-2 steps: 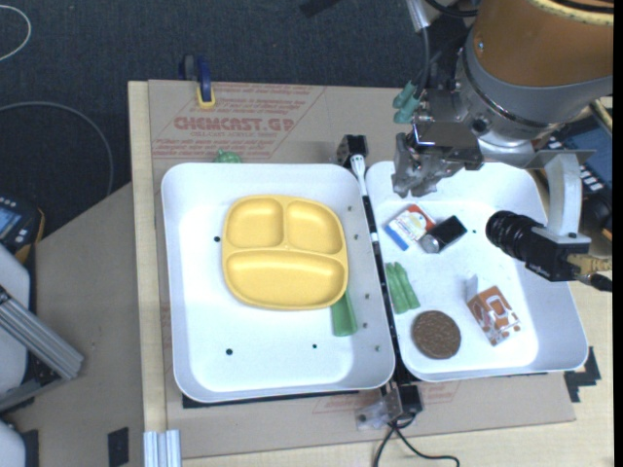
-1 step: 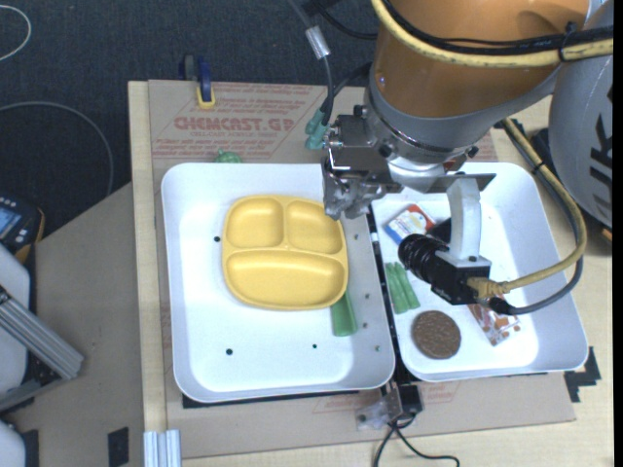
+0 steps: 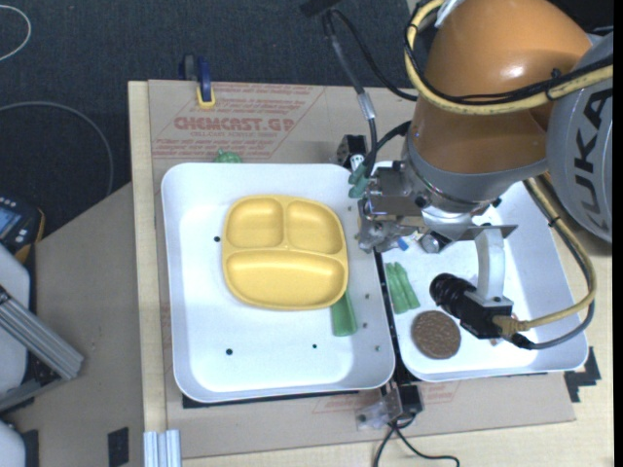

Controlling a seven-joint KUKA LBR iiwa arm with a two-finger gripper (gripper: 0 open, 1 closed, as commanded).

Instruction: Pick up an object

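Camera view: gripper (image 3: 389, 224) low over right bin (image 3: 545, 353), at left rim's far end; finger state cannot tell. Green strip (image 3: 400, 286) lies just nearside along same rim, brown disc (image 3: 436, 334) beyond it. Best approach: centre over strip, descend straight, avoid rim.

The arm (image 3: 496, 76) covers most of the right bin (image 3: 545, 348) and runs off the top and right edges. Its gripper (image 3: 389, 224) is too cluttered to read. The yellow plate (image 3: 285, 251) overlaps a green piece (image 3: 344, 316).
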